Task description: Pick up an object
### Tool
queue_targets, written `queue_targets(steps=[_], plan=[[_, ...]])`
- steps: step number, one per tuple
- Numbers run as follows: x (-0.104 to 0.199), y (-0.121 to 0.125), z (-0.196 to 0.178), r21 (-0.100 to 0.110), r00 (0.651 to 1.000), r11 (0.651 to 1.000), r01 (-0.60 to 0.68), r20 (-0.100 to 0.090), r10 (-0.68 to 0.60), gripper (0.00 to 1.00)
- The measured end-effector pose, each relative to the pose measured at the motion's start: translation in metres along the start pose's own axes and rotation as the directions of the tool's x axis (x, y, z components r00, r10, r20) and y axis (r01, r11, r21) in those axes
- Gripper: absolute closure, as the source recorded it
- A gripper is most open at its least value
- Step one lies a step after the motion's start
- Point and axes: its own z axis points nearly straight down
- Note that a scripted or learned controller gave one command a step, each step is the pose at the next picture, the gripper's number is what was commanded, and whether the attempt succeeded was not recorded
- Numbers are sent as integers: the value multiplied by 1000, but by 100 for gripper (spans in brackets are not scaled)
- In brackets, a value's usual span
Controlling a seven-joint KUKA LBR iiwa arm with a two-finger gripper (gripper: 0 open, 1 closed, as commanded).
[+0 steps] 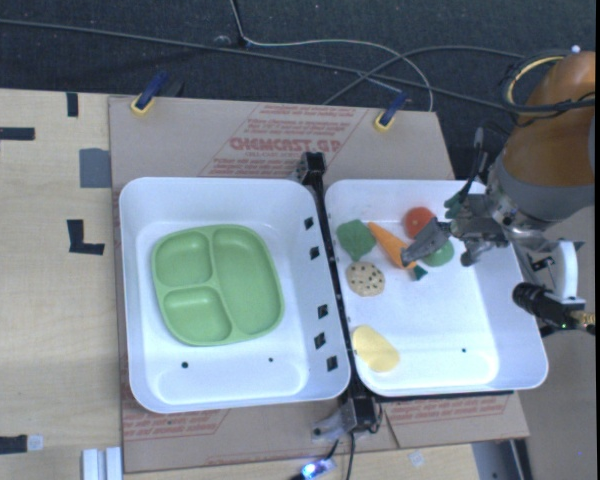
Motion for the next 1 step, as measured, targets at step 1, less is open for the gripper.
queue_targets(steps=[1], plan=[[0,2,-6,-11,1000,1000,3,1,-3,0]])
